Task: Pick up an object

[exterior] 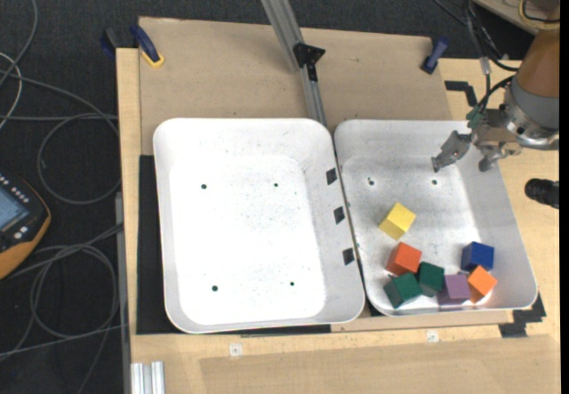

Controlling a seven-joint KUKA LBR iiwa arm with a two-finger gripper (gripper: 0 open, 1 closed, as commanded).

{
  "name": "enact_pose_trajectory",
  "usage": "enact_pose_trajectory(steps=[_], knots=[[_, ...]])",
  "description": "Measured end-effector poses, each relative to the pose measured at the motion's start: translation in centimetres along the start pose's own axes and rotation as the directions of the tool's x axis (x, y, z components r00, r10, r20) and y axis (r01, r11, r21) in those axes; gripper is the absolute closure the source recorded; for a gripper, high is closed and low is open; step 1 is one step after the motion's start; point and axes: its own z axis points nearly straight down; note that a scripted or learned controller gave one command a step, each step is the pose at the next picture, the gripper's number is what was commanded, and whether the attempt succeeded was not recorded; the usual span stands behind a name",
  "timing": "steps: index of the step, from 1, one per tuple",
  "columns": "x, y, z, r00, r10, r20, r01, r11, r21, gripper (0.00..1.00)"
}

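Note:
Several small blocks lie in the right bin (498,205): a yellow block (397,221) near its middle, and along the front edge an orange-red block (405,257), two green blocks (403,289) (431,277), a purple block (456,287), a blue block (477,255) and an orange block (482,281). My gripper (467,156) hangs over the bin's back right part, behind the blocks and well apart from them. Its fingers are spread open with nothing between them.
The left bin (178,205) sits beside the right one, with black clips (339,214) along the shared edge. A metal pole (284,19) slants up from the back of the bench. Blue clamps (148,49) (435,52) grip the board's rear corners. Cables lie left of the bench.

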Motion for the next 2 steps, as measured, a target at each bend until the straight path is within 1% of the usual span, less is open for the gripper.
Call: enact_pose_trajectory(steps=[1, 2], knots=[[0.0, -0.7, 6.2, 1.0, 0.001, -0.001, -0.001, 1.0, 0.003, 0.0], [0.1, -0.7, 9.5, 1.0, 0.001, 0.0, -0.001, 1.0, 0.0, 0.0]])
